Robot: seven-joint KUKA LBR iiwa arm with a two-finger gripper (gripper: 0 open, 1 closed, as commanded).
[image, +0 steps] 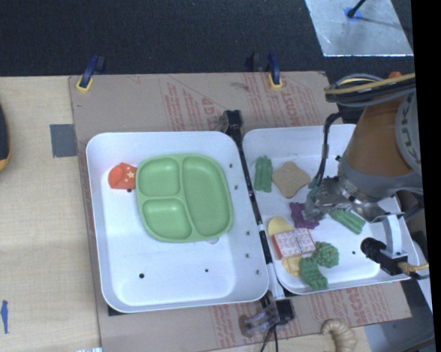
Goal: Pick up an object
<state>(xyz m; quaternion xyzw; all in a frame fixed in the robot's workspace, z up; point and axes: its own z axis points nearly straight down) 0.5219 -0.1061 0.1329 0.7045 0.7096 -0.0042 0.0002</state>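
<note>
Camera view: the gripper is hanging low over the right bin, directly above the purple toy. Whether the fingers are wide or narrow cannot be told here; nothing is visibly sitting between them.

Risk: candidate objects are crowding the purple toy. The tan piece is lying just beyond it, the green block just to its right, and the red-and-white box just in front. A descent here is likely catching two items or nudging one aside.

Well left of the purple toy, the green divided plate and a red toy are sitting in the left bin, posing no obstruction.
</note>
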